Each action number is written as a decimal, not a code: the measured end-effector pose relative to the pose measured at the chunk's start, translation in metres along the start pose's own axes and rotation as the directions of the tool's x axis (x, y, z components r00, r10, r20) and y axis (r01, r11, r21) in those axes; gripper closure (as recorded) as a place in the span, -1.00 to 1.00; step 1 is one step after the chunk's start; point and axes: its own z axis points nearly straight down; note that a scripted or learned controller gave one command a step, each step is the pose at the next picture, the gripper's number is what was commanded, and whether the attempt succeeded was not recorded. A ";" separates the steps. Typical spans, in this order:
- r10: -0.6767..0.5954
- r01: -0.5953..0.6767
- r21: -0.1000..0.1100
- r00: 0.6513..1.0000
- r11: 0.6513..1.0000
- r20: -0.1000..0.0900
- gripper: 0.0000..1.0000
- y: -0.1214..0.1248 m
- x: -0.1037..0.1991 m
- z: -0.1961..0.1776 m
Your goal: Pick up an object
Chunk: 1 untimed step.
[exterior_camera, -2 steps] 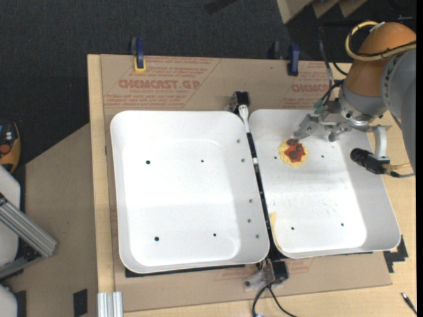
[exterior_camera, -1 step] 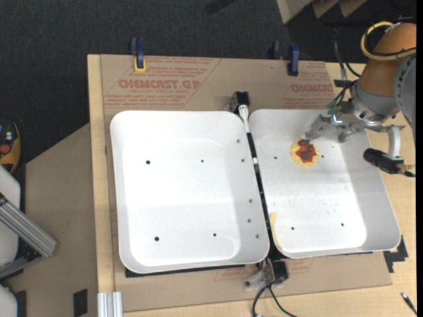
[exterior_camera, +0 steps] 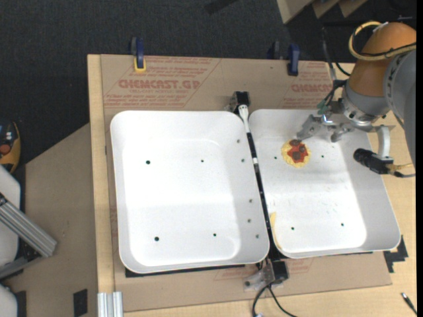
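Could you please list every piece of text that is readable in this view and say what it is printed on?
"CHEMCAST GP", red print on the brown cardboard sheet under the two white bins, at its top left.
Smaller red lines above and below it: too blurred to read.
Red print at the sheet's top right: too blurred to read.

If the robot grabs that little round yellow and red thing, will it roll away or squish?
The little round toy looks flat, lying low on the floor of the right bin, so it probably won't roll. It looks small and likely light, so a nudge from the gripper might slide it across the smooth white plastic. Whether it squishes, I can't tell.
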 end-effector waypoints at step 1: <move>0.005 -0.005 -0.002 1.000 1.000 0.000 -1.00 -0.057 0.000 -0.001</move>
